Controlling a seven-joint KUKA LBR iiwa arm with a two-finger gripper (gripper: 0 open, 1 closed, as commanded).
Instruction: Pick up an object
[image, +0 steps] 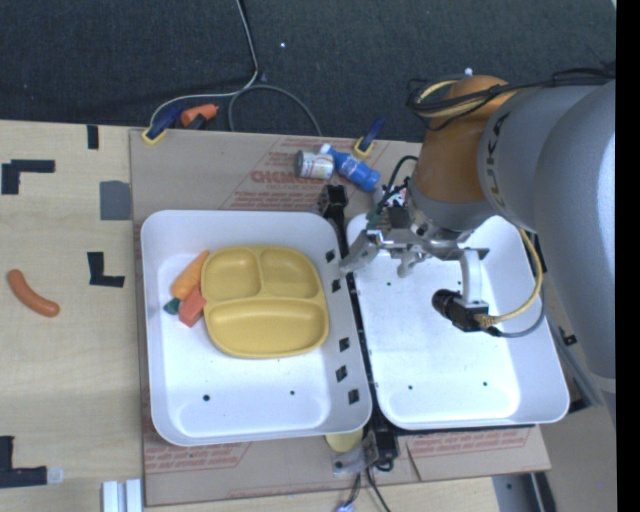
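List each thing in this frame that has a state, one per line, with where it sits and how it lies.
yellow divided plate: upright, flat in the left bin, compartments bare.
carrot toy: lying in the left bin, against the plate's left edge.
left bin: holds the plate and carrot toy.
right bin: gripper above its upper left part.
gripper: over the right bin near the divider, nothing visible between its fingers.
sausage toy: lying on the bench, outside both bins.
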